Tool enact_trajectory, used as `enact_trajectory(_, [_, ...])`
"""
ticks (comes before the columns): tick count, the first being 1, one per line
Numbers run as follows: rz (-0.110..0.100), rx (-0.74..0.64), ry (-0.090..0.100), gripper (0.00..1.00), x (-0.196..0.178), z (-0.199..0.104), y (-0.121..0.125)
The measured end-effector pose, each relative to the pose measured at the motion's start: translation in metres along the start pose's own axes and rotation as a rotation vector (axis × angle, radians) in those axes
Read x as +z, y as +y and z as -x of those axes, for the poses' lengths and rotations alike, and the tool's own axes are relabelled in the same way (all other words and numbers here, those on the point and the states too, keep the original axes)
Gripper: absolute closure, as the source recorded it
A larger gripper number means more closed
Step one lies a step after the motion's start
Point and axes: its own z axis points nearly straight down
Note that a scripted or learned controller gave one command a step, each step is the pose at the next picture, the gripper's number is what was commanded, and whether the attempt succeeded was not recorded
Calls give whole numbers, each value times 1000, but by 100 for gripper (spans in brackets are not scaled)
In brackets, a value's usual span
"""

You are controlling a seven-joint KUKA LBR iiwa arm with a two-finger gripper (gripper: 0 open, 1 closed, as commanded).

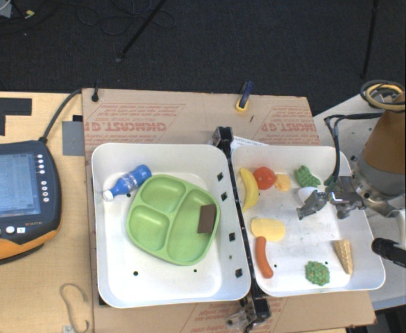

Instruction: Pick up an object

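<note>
Your gripper (312, 205) hangs over the right bin (369, 277), between a bumpy green piece (307, 177) and a ridged tan cone (343, 255); you cannot tell its state. Further left lie a smooth curved banana (248, 187), a glossy round tomato (264, 177), a yellow lump (268, 228), a slim orange sausage (262, 257) and knobbly broccoli (318, 273). The left bin (112, 276) holds a green sectioned plate (162, 222), a flat brown block (207, 219) and a blue bottle (127, 182).
</note>
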Motion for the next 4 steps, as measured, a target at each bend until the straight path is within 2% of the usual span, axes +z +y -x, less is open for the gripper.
enact_trajectory(1, [12, -2, -3, 0, -6, 0, 3])
enact_trajectory(2, [5, -2, 0, 0, 57, 5, 2])
enact_trajectory(3, [10, -2, -1, 0, 105, 3, 3])
enact_trajectory(4, [10, 3, -1, 100, 93, 5, 2])
